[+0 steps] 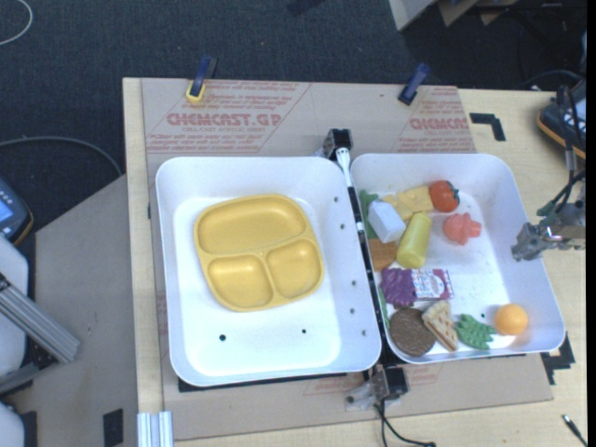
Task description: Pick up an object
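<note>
Cardboard-topped bench, toy food crowding the right bin [484,170]. Gripper [533,242] hovers at its rim, grip unreadable from here. That orange ball [510,319] looks light, slick; pinch across its middle.

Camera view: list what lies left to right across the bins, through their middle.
Yellow divided plate → yellow bottle → pink toy → claw at the right bin's right rim.

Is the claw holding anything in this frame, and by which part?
Nothing held: the claw sits at the right bin's right rim, nothing between its fingers.
</note>
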